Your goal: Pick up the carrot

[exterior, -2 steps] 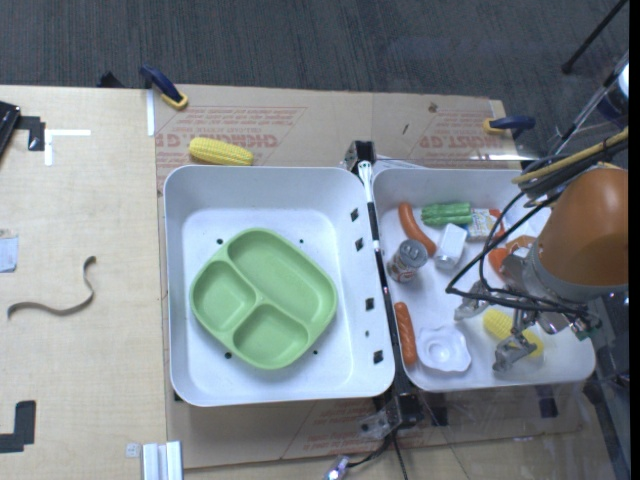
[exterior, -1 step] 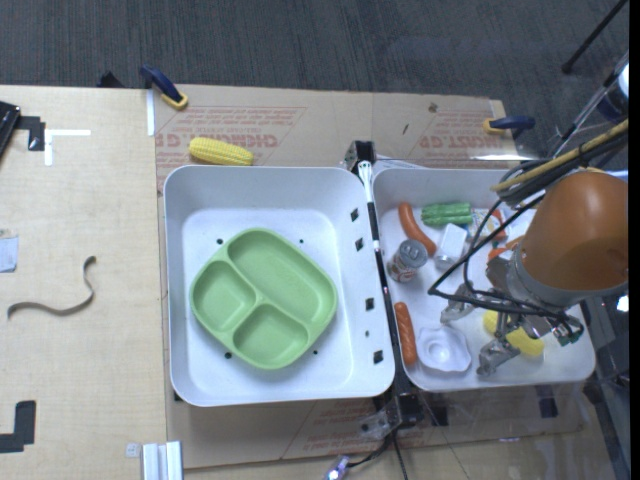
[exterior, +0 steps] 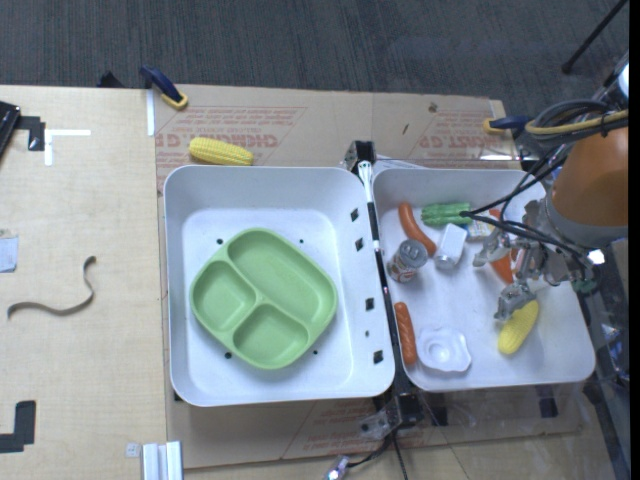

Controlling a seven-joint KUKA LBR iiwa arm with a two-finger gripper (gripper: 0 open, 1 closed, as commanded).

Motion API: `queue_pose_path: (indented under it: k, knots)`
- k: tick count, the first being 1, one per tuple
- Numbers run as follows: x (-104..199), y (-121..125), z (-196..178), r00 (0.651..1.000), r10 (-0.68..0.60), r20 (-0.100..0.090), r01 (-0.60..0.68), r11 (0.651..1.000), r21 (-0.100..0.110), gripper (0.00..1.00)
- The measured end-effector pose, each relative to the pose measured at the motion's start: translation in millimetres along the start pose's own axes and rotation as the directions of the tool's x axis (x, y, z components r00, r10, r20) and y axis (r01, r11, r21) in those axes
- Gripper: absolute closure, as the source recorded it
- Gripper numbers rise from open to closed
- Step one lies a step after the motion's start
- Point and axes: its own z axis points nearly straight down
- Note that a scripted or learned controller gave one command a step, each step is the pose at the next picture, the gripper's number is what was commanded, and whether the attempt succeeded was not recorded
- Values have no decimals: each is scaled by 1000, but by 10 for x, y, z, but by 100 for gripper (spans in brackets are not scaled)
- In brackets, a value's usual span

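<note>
The carrot (exterior: 497, 257) lies in the right bin (exterior: 560, 368), near its back right. Its green leafy top points left and its orange body runs right and down, mostly hidden under the wrist and cables. My gripper (exterior: 511, 290) hangs low over the carrot's orange end, just above a yellow corn cob (exterior: 518, 328). Whether it touches the carrot is hidden by the wrist.
The right bin also holds an orange sausage (exterior: 415, 228), a white block (exterior: 452, 243), a small can (exterior: 407, 261), a second sausage (exterior: 404, 331) and a white fried egg (exterior: 443, 351). A green divided plate (exterior: 263, 298) sits in the left bin (exterior: 190, 368). Another corn cob (exterior: 221, 151) lies behind it.
</note>
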Motion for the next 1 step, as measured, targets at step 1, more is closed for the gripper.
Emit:
queue_pose_path:
  k: [1]
  knots:
    - [598, 457, -2, 987, 162, -3, -162, 987, -1, 0]
